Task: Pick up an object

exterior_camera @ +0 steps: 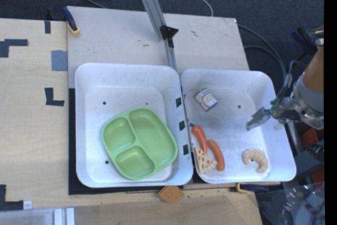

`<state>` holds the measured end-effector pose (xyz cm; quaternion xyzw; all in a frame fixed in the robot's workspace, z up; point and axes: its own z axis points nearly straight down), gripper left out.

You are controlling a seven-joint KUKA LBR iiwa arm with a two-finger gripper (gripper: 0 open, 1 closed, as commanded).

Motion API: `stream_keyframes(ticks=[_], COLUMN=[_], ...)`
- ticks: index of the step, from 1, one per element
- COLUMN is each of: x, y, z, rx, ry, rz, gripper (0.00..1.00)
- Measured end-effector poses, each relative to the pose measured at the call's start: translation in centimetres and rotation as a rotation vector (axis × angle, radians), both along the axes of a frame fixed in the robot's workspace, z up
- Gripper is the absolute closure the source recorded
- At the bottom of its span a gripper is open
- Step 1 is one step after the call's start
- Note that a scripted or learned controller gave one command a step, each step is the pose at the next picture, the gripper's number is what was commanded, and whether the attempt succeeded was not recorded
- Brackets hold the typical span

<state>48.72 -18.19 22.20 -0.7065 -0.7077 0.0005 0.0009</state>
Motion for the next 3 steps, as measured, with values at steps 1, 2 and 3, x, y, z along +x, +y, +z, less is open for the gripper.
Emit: stream_keyframes(ticks=[1, 2, 3], x=[0.0, -0.1, 0.1], y=[0.0, 0.1, 0.3], z=[0.0, -6.5, -10.9], rx=[0.0, 0.002, 0.002], ry=[0.0, 0.006, 0.006], rz=[0.0, -0.001, -0.001], gripper=[0.0, 0.0, 0.0])
